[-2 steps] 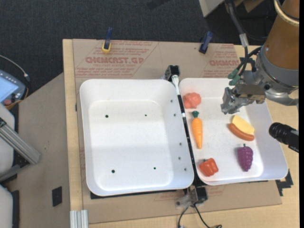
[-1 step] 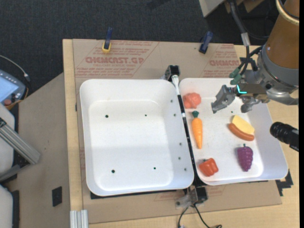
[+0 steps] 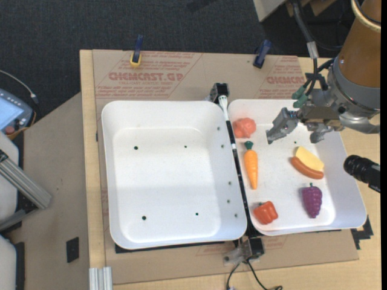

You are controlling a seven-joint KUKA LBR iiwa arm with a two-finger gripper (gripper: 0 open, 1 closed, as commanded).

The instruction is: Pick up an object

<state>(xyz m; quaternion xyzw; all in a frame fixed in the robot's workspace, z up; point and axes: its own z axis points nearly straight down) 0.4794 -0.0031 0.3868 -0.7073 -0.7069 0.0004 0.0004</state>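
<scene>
End effector [image 3: 298,127]: above the right bin [image 3: 347,189], fingers spread wide, gripping nothing.
Toy carrot [image 3: 251,168]: below and left of the end effector, upright along the divider.
Pink toy piece [image 3: 245,127]: left of the end effector, near the bin's top corner.
Yellow-orange slice [image 3: 308,162]: just below the end effector.
Purple grapes [image 3: 312,200]: further below.
Red pepper [image 3: 265,212]: below and left, near the bin's front edge.
Left bin [image 3: 163,174]: well to the left on the surface.

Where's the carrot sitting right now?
The carrot lies in the right bin, close to the divider, pointing toward the near edge, between the pink piece above it and the red pepper below.
</scene>
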